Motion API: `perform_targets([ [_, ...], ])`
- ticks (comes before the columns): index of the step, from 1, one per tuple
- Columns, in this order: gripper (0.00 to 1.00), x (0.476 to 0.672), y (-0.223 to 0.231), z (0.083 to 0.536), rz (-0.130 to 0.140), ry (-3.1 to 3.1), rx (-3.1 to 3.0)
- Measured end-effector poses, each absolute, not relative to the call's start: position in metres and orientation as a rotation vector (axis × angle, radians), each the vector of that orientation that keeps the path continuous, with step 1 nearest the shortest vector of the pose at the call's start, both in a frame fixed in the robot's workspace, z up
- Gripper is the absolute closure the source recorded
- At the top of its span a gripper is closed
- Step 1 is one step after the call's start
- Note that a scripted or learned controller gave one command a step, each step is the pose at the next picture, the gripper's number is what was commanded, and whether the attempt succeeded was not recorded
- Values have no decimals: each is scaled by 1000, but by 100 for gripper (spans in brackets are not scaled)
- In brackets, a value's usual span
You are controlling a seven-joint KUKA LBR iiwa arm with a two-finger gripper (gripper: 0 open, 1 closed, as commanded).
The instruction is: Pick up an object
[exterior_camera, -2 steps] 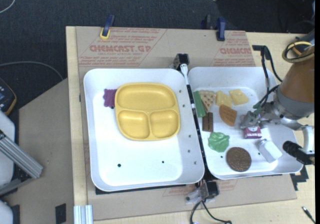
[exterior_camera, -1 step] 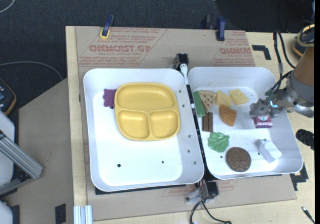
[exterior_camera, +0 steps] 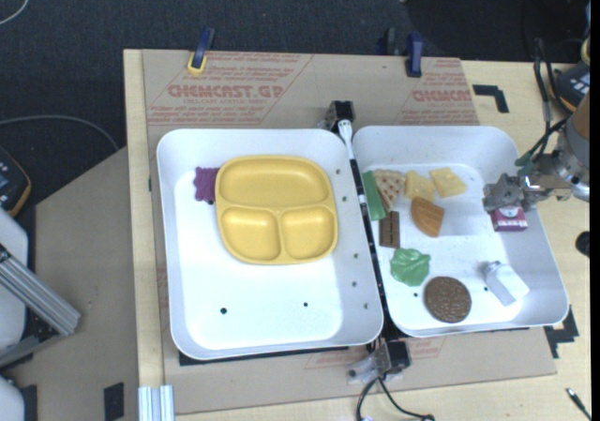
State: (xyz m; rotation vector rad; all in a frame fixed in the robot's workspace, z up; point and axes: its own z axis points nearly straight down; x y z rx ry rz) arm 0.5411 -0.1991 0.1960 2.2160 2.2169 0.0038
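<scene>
Gripper (exterior_camera: 511,194) sits low at the outer edge of the right bin (exterior_camera: 469,140), directly over a small red-and-white item (exterior_camera: 511,218); whether its claw is spread or pinching cannot be told. Judged best: settle squarely on that item, close firmly, then lift straight, clear of the bin's wall.

A pale wooden bench (exterior_camera: 281,82) fills the middle of the frame, its top printed with red lettering. Two shallow white bins lie directly on it, touching side by side: the left bin (exterior_camera: 187,250) at centre-left, the right bin (exterior_camera: 544,278) at centre-right. Two clamps (exterior_camera: 199,52) grip its upper edge.
</scene>
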Motion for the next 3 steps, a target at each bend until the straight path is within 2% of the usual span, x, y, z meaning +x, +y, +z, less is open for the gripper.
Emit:
perform_targets([
  [1,100,542,-200,227,4,2218,2215],
  [3,100,518,-92,213,0,2231,2220],
])
